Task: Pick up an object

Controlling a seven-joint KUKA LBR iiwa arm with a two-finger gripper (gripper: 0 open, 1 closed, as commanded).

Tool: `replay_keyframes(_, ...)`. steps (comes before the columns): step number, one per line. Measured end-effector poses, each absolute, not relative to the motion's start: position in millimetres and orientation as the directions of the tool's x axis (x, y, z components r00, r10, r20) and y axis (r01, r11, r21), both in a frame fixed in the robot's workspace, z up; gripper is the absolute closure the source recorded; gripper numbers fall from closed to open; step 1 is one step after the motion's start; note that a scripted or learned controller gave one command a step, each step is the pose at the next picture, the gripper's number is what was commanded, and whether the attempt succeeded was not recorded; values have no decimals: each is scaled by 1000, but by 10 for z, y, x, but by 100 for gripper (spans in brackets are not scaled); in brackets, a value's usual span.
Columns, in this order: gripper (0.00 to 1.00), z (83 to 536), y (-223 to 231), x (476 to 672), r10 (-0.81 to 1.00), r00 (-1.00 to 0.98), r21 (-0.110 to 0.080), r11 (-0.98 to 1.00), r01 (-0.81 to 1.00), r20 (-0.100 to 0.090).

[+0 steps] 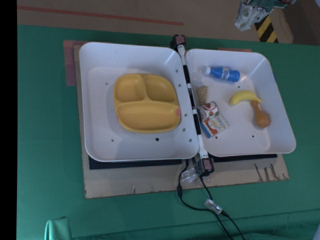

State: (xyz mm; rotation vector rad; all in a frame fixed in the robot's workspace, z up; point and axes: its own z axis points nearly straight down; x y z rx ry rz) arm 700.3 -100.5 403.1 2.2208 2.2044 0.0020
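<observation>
Just getting started: nothing picked up yet. Hanging up high at 1 o'clock, the hand (248, 15), well away from both bins, touching nothing, holding nothing; too blurry to tell how wide. Waiting in the right bin (280, 134): blue bottle (223, 74), banana (244, 97), snack packet (212, 119). Needing next: going down over 1 thing.

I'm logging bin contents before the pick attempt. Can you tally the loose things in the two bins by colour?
Yellow: 2, the divided plate and the banana
Blue: 1, the bottle
Brown/tan: 2, the drumstick-shaped piece and the small tan piece
White and red: 1, the packet
Total: 6
</observation>
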Motion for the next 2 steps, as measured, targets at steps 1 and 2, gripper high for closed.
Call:
replay_keyframes(1, 100, 4221, -667, 7005, 1000, 6, 15, -6, 1000, -5)
replay_keyframes(2, 0, 4221, -667, 7005, 1000, 6, 14, -6, 1000, -5)
